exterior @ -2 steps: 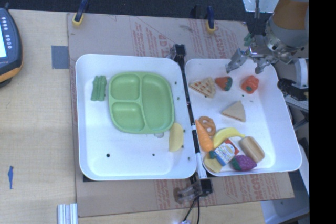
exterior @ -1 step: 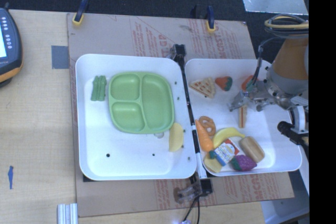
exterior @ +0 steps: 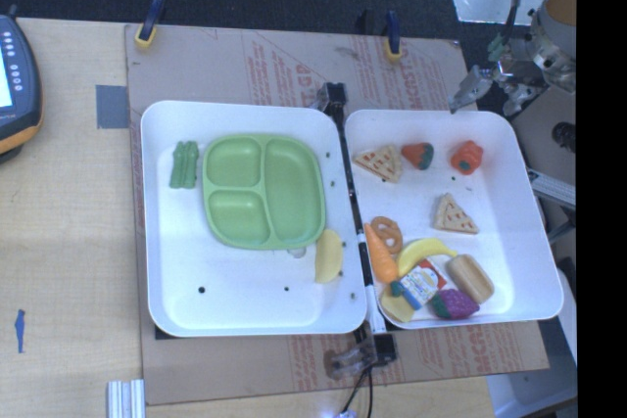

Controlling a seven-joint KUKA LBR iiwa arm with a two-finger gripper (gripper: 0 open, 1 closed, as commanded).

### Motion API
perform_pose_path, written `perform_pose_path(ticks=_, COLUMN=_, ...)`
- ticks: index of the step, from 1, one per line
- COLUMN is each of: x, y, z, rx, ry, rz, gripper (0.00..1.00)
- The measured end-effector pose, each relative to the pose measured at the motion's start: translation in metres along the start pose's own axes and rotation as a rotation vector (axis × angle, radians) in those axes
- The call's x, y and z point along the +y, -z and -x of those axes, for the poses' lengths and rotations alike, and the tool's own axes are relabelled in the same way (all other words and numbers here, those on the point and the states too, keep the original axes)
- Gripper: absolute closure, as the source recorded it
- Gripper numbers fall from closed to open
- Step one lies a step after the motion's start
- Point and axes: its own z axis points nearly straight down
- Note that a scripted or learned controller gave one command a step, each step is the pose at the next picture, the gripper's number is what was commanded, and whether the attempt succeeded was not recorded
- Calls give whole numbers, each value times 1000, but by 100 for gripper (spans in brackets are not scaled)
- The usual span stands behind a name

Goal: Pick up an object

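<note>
1. Hovering over the far right corner of the right bin [exterior: 529, 240], the gripper [exterior: 482, 85] carries nothing; its jaws look parted, though the view there is poor.
2. Toy food crowds this bin: sandwich wedges, a strawberry [exterior: 418, 155], an orange pepper [exterior: 466, 157], a banana [exterior: 425, 255], a pretzel.
3. The pepper lies nearest, with space around it, a likely first pick.
4. The left bin [exterior: 157, 240] holds a green divided plate [exterior: 265, 191], probably for sorting.

plate [exterior: 265, 191] in left bin [exterior: 162, 210] | sandwich [exterior: 380, 162] in right bin [exterior: 519, 210]
</note>
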Motion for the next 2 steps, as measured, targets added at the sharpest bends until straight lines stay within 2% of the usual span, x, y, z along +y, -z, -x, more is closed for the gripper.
perform_pose_path(ticks=1, x=-5, y=-102, z=44, rx=4, ry=-7, rz=-29, gripper=0)
perform_pose_path(ticks=2, x=-66, y=-158, z=42, rx=7, ry=-5, rz=-30, gripper=0)
